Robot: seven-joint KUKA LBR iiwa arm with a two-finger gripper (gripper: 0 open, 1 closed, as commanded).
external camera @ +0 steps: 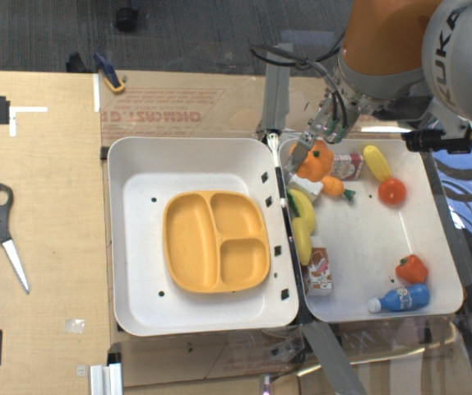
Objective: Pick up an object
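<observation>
My gripper [308,145] hangs over the far left corner of the right bin [433,245], below the grey and orange arm. Right under its tip, touching or nearly touching it, is an orange toy fruit [316,163]; I cannot see whether it is gripped. A small carrot-like piece [333,188] lies just in front of the fruit. A banana [302,220] lies along the bin's left wall. Also in this bin are a yellow corn cob [376,161], a red tomato [392,191], a red pepper [411,268] and a blue bottle [400,299].
The left bin [129,245] holds a yellow divided plate [217,241]. A red-and-white packet [348,166] lies by the orange fruit and a small carton [319,270] by the banana. Scissors [2,229] lie on the bench at far left.
</observation>
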